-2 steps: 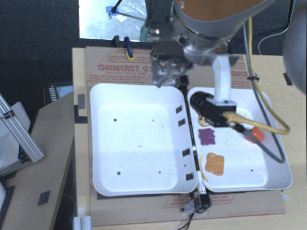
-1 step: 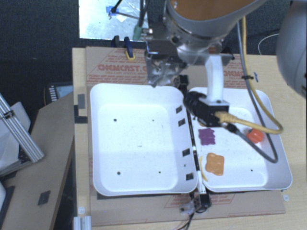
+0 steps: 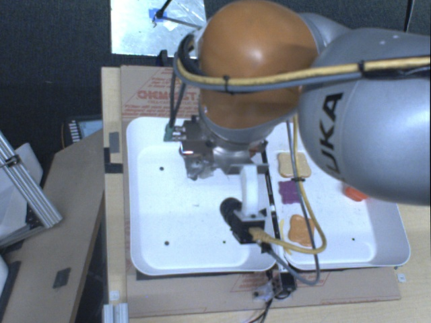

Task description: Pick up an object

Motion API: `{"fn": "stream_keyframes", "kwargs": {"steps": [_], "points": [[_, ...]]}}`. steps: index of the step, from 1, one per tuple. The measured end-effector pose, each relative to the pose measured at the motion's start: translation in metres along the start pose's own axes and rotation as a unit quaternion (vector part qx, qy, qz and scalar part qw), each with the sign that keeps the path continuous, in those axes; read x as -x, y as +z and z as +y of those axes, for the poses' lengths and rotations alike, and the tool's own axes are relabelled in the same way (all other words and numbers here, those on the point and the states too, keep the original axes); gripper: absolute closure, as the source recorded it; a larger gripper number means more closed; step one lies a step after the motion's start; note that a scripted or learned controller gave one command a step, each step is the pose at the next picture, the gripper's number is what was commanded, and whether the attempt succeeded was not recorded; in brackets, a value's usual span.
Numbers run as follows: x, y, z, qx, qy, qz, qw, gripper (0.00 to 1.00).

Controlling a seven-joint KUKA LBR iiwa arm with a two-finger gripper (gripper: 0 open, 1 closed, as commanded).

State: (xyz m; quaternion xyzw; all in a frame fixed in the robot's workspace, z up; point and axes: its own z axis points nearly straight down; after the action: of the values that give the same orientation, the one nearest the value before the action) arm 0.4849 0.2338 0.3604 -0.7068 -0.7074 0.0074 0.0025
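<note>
**Gripper over left bin; candidate objects in right bin.**

The grey metal two-finger gripper (image 3: 195, 159) hangs over the rear-centre floor of the left shallow white plastic bin (image 3: 151, 200). The wrist covers it, so its degree of opening cannot be determined and no held object can be confirmed. The candidates lie to the view's right of it, across the shared wall, in the right shallow white plastic bin (image 3: 380, 244). The flat tan rectangular piece (image 3: 294, 165) is nearest, with the small purple flat piece (image 3: 287, 192) just in front. The flat orange-brown oval piece (image 3: 298, 229) has its long axis pointing toward the camera. The small red-orange lump (image 3: 355, 194) is farthest right. The next move probably requires rightward travel before descent.
</note>
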Motion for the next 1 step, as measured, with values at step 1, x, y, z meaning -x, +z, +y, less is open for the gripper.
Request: {"fn": "stream_keyframes", "kwargs": {"steps": [1], "points": [[-0.0012, 0.1801, 0.0025, 0.002, 0.0, 0.002, 1.0, 1.0]]}}
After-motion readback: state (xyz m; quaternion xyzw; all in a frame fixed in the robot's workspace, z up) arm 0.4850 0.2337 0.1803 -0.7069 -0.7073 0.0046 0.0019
